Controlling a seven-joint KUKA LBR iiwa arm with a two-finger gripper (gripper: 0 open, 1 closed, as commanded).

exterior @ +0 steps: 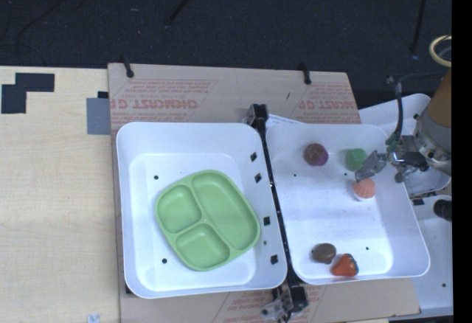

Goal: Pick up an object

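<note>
My gripper [386, 169] hangs over the right edge of the right bin [335, 214], reaching in from the right. Its two fingers stand apart and open, with nothing between them. One fingertip [371, 167] is just above a peach-coloured round object [363, 189] and next to a green object [356, 158]. A purple ball [316, 154] lies further left in the same bin. Near the bin's front edge sit a brown lump [323, 253] and a red strawberry-like piece [344, 265], touching each other.
The left bin [140, 159] holds a green divided plate [206, 220]. A black divider [269, 196] runs between the two bins. Cardboard [221, 96] lies under both bins, and wooden bench top [51, 189] extends to the left.
</note>
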